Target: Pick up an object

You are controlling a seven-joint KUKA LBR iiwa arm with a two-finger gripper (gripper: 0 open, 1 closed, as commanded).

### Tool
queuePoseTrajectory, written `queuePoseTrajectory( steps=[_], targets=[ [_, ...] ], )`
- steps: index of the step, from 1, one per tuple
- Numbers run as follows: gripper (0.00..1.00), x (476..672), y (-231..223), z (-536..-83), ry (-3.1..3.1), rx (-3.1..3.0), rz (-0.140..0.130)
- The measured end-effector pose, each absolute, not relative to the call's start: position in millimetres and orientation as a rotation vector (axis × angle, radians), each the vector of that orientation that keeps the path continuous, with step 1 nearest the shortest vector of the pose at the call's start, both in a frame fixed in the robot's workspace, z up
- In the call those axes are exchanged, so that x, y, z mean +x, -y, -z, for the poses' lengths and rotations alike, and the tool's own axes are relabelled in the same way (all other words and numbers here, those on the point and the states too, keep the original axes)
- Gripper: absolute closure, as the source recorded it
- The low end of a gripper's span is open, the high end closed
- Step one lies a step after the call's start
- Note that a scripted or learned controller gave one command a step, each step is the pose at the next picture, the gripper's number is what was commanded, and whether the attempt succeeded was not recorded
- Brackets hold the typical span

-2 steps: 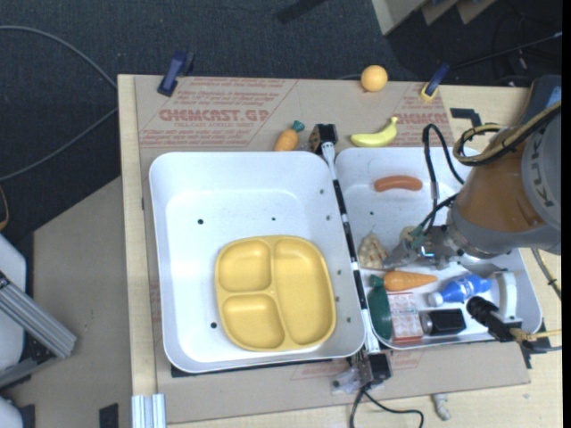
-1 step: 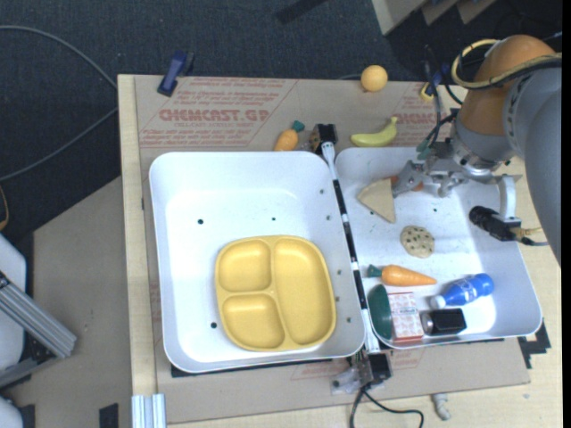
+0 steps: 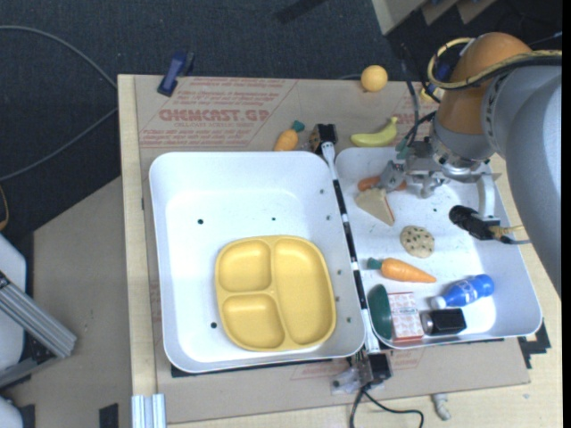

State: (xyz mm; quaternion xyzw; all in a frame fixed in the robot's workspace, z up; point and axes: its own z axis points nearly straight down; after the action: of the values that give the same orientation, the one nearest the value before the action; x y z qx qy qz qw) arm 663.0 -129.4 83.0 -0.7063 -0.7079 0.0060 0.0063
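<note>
A: What is seen on the left side of the bench?

B: A blue clip (image 3: 175, 72) is seen at the far left corner of a brown board (image 3: 234, 105), on which red lettering is printed; "CHEMCAST GP" can be made out, the smaller lines cannot be read. In the left bin (image 3: 178, 239), a smooth white tub with rounded corners, a glossy yellow plate (image 3: 275, 291) is laid, divided into three compartments.

A: And behind the bins?

B: A small orange toy (image 3: 287, 139) and a black clip (image 3: 324, 135) are found just beyond the bins' far edges, a plastic banana (image 3: 376, 134) beside them, and an orange ball (image 3: 374, 78) farther back.

A: What is held in the right bin (image 3: 517, 301)?

B: A tan wedge (image 3: 378, 207) is seen at the far end, with a small orange-red piece (image 3: 369, 184) just behind it. A round speckled cookie (image 3: 417, 240) is placed near the middle, a carrot (image 3: 407, 270) with a green top in front of it. Along the near wall a dark green piece (image 3: 380, 304), a red-and-white packet (image 3: 404, 316) with unreadable print, a black block (image 3: 445, 321) and a blue bottle (image 3: 467, 290) with a white band are gathered.

A: Where is the gripper (image 3: 409, 177)?

B: It is lowered into the far end of the right bin, just right of the wedge and orange-red piece. Whether its fingers are spread or pressed together cannot be told; nothing is seen held.
</note>
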Motion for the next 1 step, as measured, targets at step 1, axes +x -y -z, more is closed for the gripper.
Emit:
queuePoseTrajectory(
  steps=[1],
  targets=[
    [0.0, 603.3, 137.7, -154.1, 2.222, -2.222, 0.0]
  ],
)
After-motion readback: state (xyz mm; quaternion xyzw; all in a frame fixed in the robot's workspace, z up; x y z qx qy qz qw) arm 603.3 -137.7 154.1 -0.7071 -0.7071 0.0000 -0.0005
